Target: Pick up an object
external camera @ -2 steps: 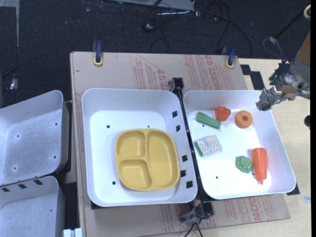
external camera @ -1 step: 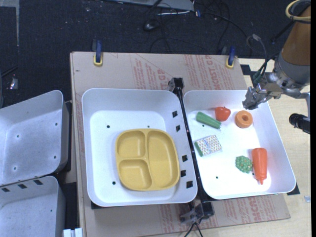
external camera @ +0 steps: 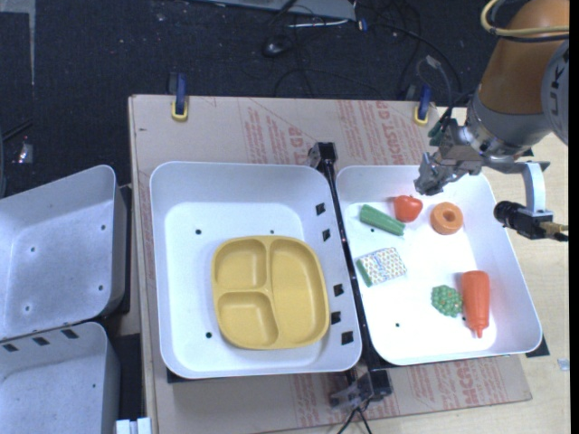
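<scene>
Camera view from above the bench: two shallow white bins are seen side by side on a board, the left bin (external camera: 172, 206) carrying a yellow divided plate (external camera: 270, 290) with three compartments, set slightly toward its front edge. The right bin (external camera: 516, 269) is seen to hold six small objects. A red tomato-like piece (external camera: 408, 208) is placed near the far edge, roughly midway along it, with a green oblong piece (external camera: 381, 219) laid aslant just to its left, toward the inner wall. An orange ring-shaped piece (external camera: 446, 218), round with a hollow centre, is set just to the right of the red piece and apart from it. A small patterned packet (external camera: 381, 266), white with green and blue dots, is lying near the inner wall at mid-depth. Toward the front right corner, an orange carrot-shaped piece (external camera: 477, 301) is laid lengthwise with its narrow end toward the front edge, and a knobbly green broccoli-like piece (external camera: 445, 300) is seen touching its left side. The arm, grey with an orange band, is reached in from the right, and the gripper (external camera: 429, 183) is held over the far edge of the right bin, just above the red piece; whether its fingers are parted or closed cannot be told, and nothing is seen between them.
</scene>
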Tool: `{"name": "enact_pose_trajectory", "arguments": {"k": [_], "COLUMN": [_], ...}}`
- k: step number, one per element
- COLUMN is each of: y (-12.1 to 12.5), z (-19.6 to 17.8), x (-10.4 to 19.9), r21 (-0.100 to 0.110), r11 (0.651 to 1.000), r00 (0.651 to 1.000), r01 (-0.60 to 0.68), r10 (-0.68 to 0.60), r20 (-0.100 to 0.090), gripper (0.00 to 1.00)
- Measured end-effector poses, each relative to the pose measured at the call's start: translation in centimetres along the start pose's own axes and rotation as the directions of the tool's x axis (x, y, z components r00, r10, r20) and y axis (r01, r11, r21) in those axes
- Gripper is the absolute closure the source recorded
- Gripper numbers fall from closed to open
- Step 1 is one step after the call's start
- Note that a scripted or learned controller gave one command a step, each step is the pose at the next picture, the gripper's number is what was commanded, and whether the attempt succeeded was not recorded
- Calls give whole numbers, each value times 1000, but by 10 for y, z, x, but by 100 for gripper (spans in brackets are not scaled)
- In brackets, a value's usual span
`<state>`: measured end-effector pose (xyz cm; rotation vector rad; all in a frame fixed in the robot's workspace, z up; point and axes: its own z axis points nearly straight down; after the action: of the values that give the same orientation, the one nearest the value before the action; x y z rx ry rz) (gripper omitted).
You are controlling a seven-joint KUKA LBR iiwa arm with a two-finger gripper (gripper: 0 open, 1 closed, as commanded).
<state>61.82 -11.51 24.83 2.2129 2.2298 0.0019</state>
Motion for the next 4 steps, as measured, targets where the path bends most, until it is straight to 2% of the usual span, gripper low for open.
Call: {"name": "enact_pose_trajectory", "arguments": {"k": [1, 2, 4], "y": [7, 14, 19], "z": [-7, 7, -2], "x": [56, 105, 206], "r21": [-1, 2, -2], "r11": [1000, 1000, 1000], "r00": [1000, 1000, 1000], "r01": [1, 0, 0], "r10": [-1, 0, 0], "r20": [-1, -1, -1], "gripper": [100, 100, 100]}}
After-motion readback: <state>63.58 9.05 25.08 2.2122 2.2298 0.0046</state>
